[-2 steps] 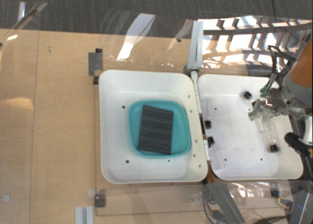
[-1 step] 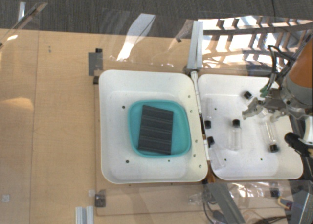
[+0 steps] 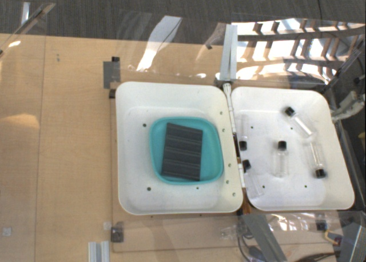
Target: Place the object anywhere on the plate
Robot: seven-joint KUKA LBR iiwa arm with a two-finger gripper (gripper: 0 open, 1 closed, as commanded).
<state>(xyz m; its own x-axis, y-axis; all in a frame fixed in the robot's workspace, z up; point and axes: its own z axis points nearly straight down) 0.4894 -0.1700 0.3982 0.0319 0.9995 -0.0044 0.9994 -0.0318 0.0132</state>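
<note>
Wooden bench (image 3: 57,141), two white bins. Dark ridged block (image 3: 182,151) lies on teal plate (image 3: 214,163), centre-left of frame: placement looks complete. Pincer state: cannot tell.

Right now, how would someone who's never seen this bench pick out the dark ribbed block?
Find the left white bin; a teal plate sits in its middle. The dark ribbed block lies flat on that plate, the lone dark rectangle, unlike the small clear black-capped vials in the right bin.
</note>
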